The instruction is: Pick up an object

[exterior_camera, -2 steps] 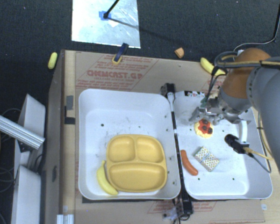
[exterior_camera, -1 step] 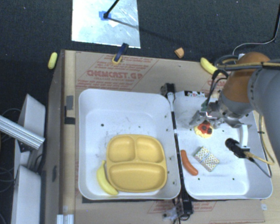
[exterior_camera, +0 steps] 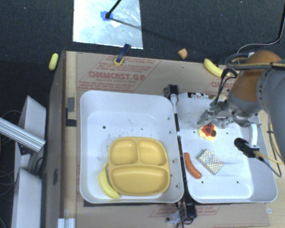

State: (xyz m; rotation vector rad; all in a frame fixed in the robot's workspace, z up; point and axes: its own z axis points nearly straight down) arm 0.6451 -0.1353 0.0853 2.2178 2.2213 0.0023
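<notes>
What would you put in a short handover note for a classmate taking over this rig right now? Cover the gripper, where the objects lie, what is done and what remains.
Gripper: low in the right bin, just above the yellow and red toy; nothing seen between its fingers.
Right bin also holds an orange sausage and a checked block.
Left bin: yellow divided tray, with a banana at its edge.
Done: arm positioned over the toy.
Left: grasp an object and lift it.
</notes>
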